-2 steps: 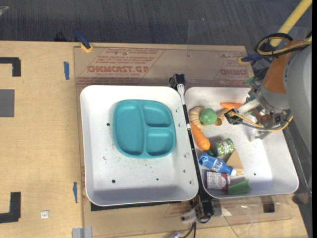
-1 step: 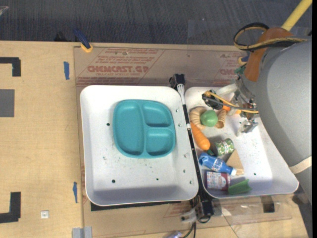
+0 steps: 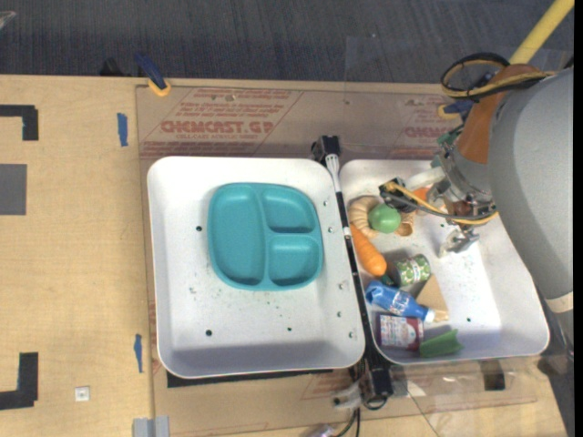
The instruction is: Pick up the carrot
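A wooden bench [image 3: 73, 271] is carrying a cardboard sheet [image 3: 273, 121], with two white bins [image 3: 182, 335] [image 3: 510, 321] sitting side by side on it.

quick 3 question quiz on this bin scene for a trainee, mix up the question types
1. True or false: the carrot lies in the left bin.
2. What sits in the left bin? A) teal divided plate B) green ball C) blue bottle
3. Fill in: the carrot lies near the right bin's ____ wall.

Key
1. False. It lies in the right bin, apart from the gripper.
2. A
3. left
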Motion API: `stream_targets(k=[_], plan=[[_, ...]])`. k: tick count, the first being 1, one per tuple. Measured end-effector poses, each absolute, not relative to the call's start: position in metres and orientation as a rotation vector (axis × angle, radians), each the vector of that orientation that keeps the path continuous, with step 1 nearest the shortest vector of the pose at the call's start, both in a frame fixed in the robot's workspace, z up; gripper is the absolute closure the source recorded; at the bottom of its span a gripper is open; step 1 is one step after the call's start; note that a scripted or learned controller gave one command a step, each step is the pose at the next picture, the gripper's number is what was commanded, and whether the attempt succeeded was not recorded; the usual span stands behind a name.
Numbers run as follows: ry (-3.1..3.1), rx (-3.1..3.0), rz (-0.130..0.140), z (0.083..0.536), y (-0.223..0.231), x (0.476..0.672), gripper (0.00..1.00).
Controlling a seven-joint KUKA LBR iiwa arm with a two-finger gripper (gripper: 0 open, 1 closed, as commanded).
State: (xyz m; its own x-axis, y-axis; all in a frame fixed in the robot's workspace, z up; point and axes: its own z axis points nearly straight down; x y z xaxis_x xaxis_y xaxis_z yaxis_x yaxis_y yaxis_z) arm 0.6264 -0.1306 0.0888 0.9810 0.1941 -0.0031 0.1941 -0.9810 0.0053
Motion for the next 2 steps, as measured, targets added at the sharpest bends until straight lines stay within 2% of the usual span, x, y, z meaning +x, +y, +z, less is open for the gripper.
stream_targets(k=[1,2], plan=[[0.309,3.121,-0.005,0.0889,-0.1307,0.6266,0.00],[0.310,3.124,0.006,0.0885,-0.1247,0.6221,0.00]])
